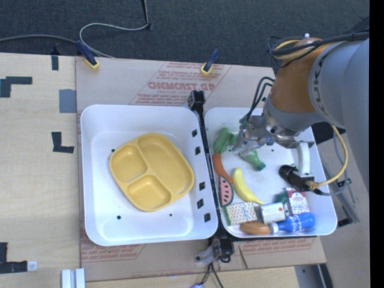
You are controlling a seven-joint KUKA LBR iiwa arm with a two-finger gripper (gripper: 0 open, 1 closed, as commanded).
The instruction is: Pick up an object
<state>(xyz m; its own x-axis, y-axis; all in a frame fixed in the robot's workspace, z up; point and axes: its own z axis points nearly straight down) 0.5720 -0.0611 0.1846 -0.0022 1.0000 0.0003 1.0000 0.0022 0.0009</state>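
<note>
Since the task leaves the choice of object open, we take the small green plastic toy piece (pixel 254 160) lying just under the two-finger gripper (pixel 252 146) as the likeliest target; it sits on the floor of the right-hand shallow white bin (pixel 329 221), toward that bin's upper middle, near a second leafy green plastic toy (pixel 223 139) and apart from the yellow toy banana (pixel 245 185) below it. We judge it light, stiff and hollow, smooth enough to slip from hard pads, and not fragile; its narrow middle looks like the best place to close on, across the short axis, since the ends seem tapered. The grey arm with the orange band (pixel 294 83) reaches in from the right and bends down over the bin, its wrist pointing steeply at the bin floor, the gripper low and close to the green piece. Whether the gripper is spread or closed we cannot tell, as the wrist body and cables hide it, and we see nothing that we could call held. The left-hand shallow white bin (pixel 96 209) carries a yellow three-compartment plastic tray (pixel 151 170), well apart from the arm.
</note>
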